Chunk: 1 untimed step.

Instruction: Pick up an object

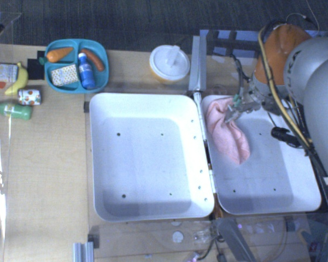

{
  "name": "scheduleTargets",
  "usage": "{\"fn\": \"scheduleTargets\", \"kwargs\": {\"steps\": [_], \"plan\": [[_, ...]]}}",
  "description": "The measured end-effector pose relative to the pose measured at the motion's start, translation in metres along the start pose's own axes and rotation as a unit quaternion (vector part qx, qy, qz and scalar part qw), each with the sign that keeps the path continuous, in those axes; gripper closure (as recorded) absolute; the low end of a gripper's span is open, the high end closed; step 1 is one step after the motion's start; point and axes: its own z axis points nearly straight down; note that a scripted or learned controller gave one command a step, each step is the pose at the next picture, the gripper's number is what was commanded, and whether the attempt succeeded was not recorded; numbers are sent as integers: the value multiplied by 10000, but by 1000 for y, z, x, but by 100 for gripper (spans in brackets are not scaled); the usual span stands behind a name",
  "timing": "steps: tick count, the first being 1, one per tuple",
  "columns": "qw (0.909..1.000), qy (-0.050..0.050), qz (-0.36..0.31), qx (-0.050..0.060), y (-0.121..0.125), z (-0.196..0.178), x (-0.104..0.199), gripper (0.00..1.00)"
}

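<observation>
A pink cloth (229, 135) lies crumpled in the right bin (273, 195), against its left wall. My gripper (233, 112) reaches in from the right and is down on the cloth's upper part. Its fingers are pinched together on a fold, and the fabric bunches up toward the fingertips. The rest of the cloth hangs down and toward the front from that point.
The left bin (145, 201) sits beside the right one, with a metal divider (197, 64) behind their shared edge. A white lidded cup (169, 63) stands behind the left bin. A blue tray (101, 78) of toy food and several small items (16, 94) lie at the far left.
</observation>
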Motion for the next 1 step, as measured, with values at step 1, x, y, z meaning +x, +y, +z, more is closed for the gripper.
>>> {"fn": "scheduleTargets", "kwargs": {"steps": [1], "plan": [[9983, 26, 590, 7, 13, -84, 39, 100]]}}
